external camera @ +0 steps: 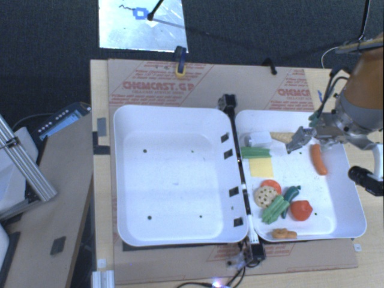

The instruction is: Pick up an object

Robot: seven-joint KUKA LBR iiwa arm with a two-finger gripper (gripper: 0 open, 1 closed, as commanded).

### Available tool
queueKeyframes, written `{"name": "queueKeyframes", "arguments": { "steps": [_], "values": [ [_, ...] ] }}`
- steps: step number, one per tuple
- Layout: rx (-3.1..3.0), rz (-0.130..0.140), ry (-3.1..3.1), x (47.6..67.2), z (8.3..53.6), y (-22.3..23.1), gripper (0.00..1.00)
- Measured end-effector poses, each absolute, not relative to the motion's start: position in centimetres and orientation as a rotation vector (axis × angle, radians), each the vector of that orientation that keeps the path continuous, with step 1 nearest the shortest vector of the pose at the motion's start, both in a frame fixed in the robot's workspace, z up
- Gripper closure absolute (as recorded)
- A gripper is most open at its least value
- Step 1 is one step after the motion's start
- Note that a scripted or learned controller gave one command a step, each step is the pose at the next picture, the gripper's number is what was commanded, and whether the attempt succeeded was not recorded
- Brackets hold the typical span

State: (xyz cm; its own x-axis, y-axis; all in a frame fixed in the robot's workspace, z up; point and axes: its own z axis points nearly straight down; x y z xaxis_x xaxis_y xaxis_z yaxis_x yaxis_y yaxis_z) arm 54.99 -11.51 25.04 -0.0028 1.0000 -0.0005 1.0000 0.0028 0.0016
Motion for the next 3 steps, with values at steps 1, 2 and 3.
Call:
{"name": "queueKeyframes", "arguments": {
  "steps": [1, 2, 3],
  "values": [
    [2.231, -0.008, 2.216, 50.9, 17.7, -18.7, 0.0],
    [2.214, 0.001, 2.241, 50.2, 10.5, -8.1, 0.0],
    [2.215, 0.004, 2.224, 50.4, 12.0, -8.8, 1.0]
  ]
}}
